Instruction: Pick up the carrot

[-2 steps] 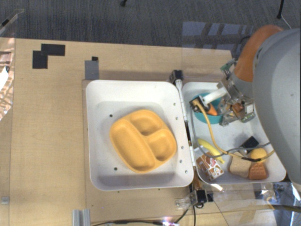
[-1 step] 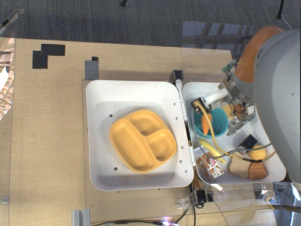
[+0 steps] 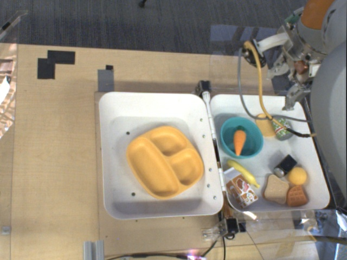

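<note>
While the yellow tray (image 3: 164,160) lies bare, the carrot (image 3: 239,141) fills the teal bowl (image 3: 242,137).

Orange carrot (image 3: 239,141) in teal bowl (image 3: 250,128); yellow tray (image 3: 162,161).

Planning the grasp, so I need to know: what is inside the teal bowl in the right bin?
The carrot lies inside the teal bowl, narrow end pointing toward the bowl's near rim. Nothing else shows in it; the bowl floor under the carrot is covered.

No legible text, labels or numbers anywhere.
</note>
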